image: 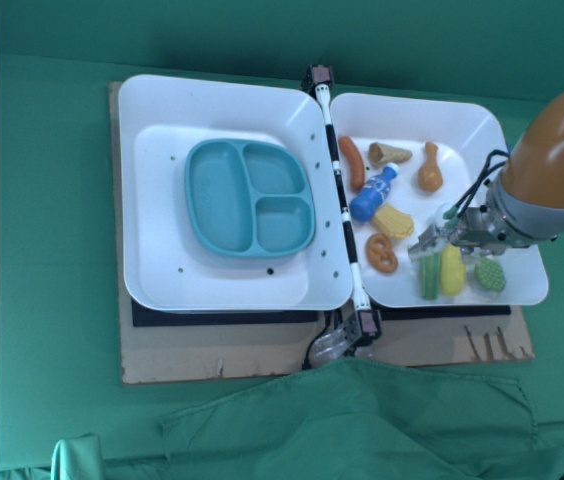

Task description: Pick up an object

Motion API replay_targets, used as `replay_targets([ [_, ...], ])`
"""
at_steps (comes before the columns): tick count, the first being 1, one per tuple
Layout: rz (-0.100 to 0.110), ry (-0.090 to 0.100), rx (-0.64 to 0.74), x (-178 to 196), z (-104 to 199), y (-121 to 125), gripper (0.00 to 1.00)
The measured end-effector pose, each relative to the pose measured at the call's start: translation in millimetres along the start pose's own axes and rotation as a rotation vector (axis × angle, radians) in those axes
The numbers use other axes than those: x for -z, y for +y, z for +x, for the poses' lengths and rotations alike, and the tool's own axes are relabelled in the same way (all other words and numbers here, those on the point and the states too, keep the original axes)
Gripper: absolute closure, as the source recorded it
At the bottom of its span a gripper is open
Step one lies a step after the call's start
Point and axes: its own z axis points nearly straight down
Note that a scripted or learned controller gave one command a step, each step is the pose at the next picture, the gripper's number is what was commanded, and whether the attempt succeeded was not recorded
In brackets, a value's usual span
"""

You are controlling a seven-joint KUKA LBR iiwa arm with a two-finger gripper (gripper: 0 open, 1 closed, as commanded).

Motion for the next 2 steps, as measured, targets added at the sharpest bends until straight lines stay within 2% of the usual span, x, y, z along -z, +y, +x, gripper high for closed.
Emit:
replay_targets([
  [1,-0.012,0.002,0.003,12.6,2.3,4.4,1.00],
  [2,0.007,0.006,0.002,-16.9,-47.4,32.5,1.00],
])
